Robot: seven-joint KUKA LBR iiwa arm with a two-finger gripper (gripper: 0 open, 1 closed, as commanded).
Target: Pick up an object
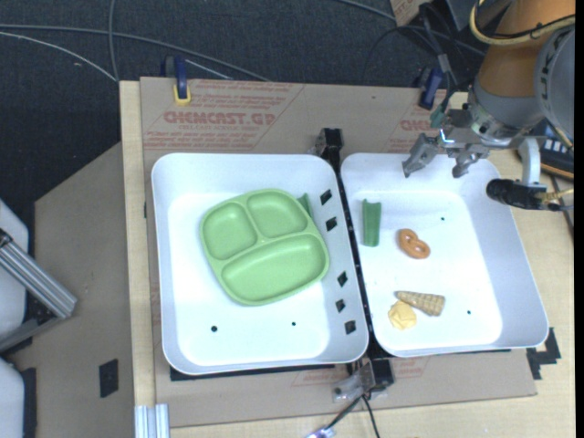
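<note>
With the gripper (pixel 443 160) spread open and holding nothing above the right bin's (pixel 511 245) far edge, we judge the pretzel (pixel 413 244) mid-bin light, stiff and slightly slick, best pinched across its 2 outer sides.

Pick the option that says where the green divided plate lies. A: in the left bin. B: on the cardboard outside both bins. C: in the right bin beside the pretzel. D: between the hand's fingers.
A: the green divided plate lies flat on the floor of the left bin, while the hand hangs over the far edge of the right bin, well away from it.
</note>
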